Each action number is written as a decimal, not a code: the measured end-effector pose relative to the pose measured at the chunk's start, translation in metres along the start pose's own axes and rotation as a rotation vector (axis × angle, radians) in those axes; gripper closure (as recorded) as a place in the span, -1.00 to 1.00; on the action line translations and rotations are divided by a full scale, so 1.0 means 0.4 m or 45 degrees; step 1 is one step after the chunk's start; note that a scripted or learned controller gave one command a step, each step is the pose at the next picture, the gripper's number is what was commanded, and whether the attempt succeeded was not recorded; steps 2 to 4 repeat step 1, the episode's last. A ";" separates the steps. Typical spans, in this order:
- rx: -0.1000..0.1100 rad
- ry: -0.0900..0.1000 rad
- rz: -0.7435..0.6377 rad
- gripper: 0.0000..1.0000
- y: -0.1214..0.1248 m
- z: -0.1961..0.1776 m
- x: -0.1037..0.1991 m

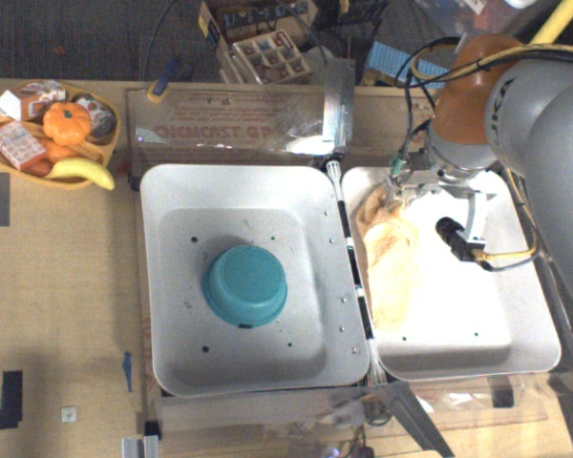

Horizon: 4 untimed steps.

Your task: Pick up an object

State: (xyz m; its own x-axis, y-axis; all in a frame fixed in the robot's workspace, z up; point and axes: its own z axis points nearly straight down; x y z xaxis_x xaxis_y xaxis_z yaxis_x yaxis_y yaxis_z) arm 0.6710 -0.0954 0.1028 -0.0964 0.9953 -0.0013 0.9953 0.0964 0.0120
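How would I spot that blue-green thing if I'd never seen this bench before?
Start at the two shallow white bins side by side and take the left white bin, away from the grey arm. Near its middle sits a round teal plastic bowl, turned upside down. It is the bin's sole coloured thing; the right white bin holds a pale crumpled cloth.

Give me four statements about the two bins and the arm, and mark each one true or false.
1. A teal bowl sits upside down in the left bin. True.
2. The gripper is over the left bin. False: it is over the right bin.
3. A pale cloth lies in the right bin. True.
4. The banana lies in the right bin. False: it is in a dish outside both bins.
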 end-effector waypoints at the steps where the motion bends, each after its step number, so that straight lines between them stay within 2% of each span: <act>1: 0.009 0.001 -0.289 1.00 0.002 -0.208 0.083; 4: 0.009 0.001 -0.289 1.00 0.002 -0.208 0.083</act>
